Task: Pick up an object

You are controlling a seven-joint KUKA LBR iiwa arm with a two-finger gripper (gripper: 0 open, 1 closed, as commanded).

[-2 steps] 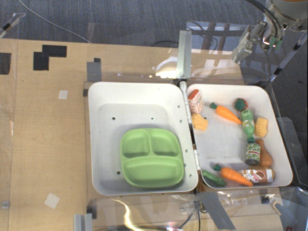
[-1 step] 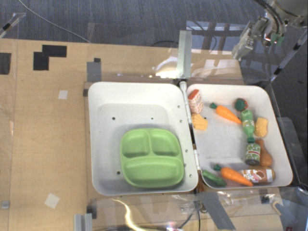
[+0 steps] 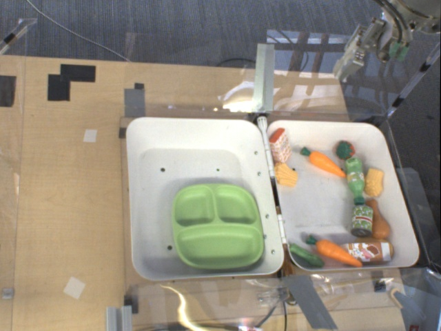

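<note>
The gripper point(image 3: 368, 43) is hovering beyond the far edge of the right bin point(image 3: 324, 205); I cannot tell its state. The nearest carrot point(image 3: 324, 162) is lying nearer and slightly left, its long axis slanting left-far to right-near.

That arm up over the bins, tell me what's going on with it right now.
The grey arm's gripper hangs above the bench beyond the far edge of the right bin, with nothing visible between its fingers. The toy food lies untouched in that bin: two carrots, small bottles, a corn cob and other pieces. The left bin holds a green divided plate. No pick has happened yet.
</note>
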